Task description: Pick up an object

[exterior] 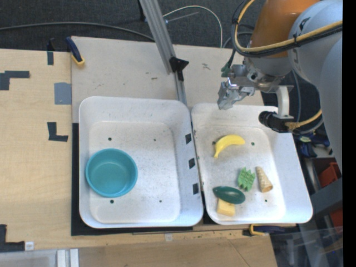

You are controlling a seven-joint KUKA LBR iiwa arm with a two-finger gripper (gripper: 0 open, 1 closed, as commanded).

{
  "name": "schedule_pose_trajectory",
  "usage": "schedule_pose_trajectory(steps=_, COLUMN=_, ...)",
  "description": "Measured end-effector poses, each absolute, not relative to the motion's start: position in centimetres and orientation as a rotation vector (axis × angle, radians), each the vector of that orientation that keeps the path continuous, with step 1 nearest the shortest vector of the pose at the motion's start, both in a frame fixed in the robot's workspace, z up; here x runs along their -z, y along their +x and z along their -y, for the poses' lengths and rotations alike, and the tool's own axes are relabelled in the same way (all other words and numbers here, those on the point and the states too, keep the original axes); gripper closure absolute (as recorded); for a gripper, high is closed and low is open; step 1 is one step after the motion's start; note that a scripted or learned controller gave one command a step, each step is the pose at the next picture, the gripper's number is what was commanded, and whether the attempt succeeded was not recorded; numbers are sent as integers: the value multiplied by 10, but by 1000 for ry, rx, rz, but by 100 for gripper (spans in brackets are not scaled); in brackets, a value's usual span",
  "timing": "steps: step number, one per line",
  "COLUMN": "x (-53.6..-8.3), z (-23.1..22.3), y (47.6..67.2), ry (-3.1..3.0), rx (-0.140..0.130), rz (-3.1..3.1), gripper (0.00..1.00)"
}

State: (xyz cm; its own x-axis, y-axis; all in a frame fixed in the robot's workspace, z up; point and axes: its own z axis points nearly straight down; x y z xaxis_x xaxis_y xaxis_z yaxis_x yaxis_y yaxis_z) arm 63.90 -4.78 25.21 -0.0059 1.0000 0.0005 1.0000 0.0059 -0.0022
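The right bin holds a yellow banana, a green ridged piece, a tan cone-shaped piece, a dark green oval object and a yellow block below it. My gripper hangs over the far rim of the right bin, above and beyond the banana, with nothing visible between its fingers. A teal bowl sits at the near left of the left bin.
A slanted metal pole rises from the divider between the bins at the back. Cables loop around the arm's orange band. A yellow clamp sits at the bench's far left corner.
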Motion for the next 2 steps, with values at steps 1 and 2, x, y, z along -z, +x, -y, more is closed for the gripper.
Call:
schedule_pose_trajectory(steps=1, x=-256, z=-3, y=629, ry=-2212, rx=0, rz=2227, gripper=100)
schedule_pose_trajectory(steps=2, x=-256, z=-55, y=611, ry=-2212, rx=-1, rz=2227, gripper=100)
